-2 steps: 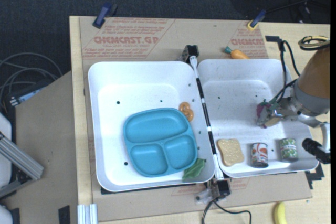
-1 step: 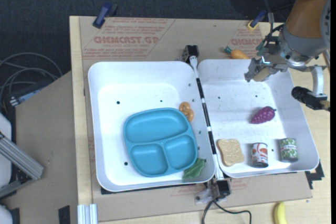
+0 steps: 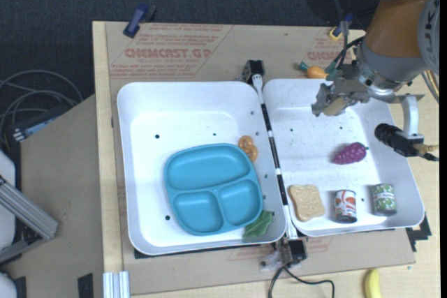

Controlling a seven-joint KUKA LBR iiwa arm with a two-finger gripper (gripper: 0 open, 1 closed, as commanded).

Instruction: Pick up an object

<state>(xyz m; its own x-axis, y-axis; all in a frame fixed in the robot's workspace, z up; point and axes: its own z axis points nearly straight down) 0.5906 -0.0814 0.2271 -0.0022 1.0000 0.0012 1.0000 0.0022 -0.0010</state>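
My gripper (image 3: 331, 105) hangs over the far part of the right bin (image 3: 293, 125), above bare white floor. Nothing shows between its fingers. In the same bin lie a purple bunch of grapes (image 3: 350, 153) near the middle right, a slice of toast (image 3: 306, 201) at the front left, a red-labelled can (image 3: 343, 205) beside it and a green-labelled can (image 3: 383, 198) at the front right. The grapes sit in front of the gripper and to its right, well apart from it.
The left bin (image 3: 140, 122) holds a blue divided plate (image 3: 213, 187), a small orange-brown food piece (image 3: 248, 146) by the divider and a green leafy item (image 3: 259, 225) at the front corner. A small orange carrot-like item (image 3: 314, 70) lies on the board behind the right bin. A yellow object (image 3: 372, 283) lies on the front floor.
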